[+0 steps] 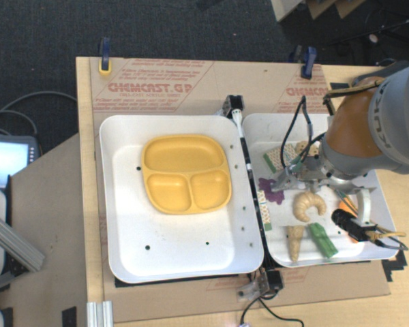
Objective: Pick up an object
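One fixed overhead camera, slanted down over both white bins [116,203].

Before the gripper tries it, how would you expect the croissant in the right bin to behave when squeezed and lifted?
The croissant looks like a toy, so probably light and stiff. Its curved, tapering body may slip from two fingers. It lies flat, so rolling seems unlikely, though the cone sits close by.

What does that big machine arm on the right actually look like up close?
The arm is thick and rounded, with smooth grey casing and an orange band above the wrist. Thin black cables loop from the wrist area. Below the band sits a grey metal gripper, smaller and more angular than the arm, with some teal-coloured detail near it. No lettering is visible on the casing.
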Motion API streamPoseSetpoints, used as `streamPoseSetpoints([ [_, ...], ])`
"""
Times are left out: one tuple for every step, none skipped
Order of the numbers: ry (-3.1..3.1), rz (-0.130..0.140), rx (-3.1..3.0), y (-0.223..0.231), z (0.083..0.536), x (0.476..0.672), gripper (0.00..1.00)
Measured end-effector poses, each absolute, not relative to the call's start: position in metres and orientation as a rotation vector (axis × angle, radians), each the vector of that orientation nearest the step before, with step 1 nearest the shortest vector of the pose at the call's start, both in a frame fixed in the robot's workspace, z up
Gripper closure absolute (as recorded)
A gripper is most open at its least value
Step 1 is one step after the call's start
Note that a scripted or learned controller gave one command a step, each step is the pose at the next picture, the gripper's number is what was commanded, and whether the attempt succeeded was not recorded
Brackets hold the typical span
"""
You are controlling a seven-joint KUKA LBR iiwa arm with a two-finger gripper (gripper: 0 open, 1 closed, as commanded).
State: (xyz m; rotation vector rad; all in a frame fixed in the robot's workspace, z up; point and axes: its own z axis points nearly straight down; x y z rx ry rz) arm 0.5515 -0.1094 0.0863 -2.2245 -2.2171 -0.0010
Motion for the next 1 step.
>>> streamPoseSetpoints([
  [-2.218, -0.002, -2.226, -0.1470, 0.0862, 0.5328, 0.00],
])
